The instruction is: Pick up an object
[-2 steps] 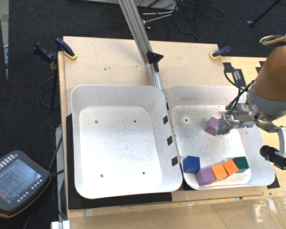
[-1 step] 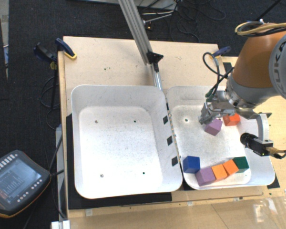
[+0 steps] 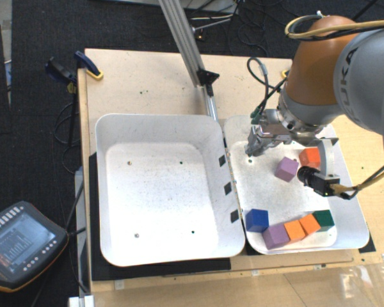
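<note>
Camera view: I've got the gripper (image 3: 253, 147) low over the right bin (image 3: 349, 240), whether it's open or closed I cannot tell. Purple cube (image 3: 286, 169) just right of it, orange block (image 3: 310, 157) beyond, more blocks well below.

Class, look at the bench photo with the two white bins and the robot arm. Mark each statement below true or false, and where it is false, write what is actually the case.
1. All the blocks lie in the right bin. True.
2. The blue block sits in the left bin. False: it is in the right bin, near its left wall.
3. The gripper hangs over the right bin's upper left part. True.
4. The green block is between the gripper's fingers. False: it lies in the bin at the end of a row with an orange block and a purple block.
5. A handheld screen unit sits left of the bench. True.
</note>
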### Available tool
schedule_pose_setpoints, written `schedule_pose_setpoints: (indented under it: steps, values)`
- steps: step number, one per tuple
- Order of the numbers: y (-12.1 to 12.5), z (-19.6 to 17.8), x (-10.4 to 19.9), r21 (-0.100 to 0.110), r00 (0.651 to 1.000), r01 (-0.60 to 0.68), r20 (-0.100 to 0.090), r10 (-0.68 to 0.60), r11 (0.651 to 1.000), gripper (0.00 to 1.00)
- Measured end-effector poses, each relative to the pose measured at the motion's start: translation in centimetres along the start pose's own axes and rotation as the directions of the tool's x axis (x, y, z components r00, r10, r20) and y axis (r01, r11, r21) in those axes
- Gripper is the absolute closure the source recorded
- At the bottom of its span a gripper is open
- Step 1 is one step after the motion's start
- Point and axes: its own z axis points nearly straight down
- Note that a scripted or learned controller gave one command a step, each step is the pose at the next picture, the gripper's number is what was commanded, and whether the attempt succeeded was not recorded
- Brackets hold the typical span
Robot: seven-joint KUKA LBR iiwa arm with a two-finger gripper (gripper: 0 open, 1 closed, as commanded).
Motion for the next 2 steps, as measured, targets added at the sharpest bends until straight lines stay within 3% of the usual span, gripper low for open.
schedule_pose_setpoints:
  steps: [2]
  values:
    - [4.5, 0.5, 8.6, 0.001, 1.0, -0.002, 0.002, 0.002, 1.0, 1.0]
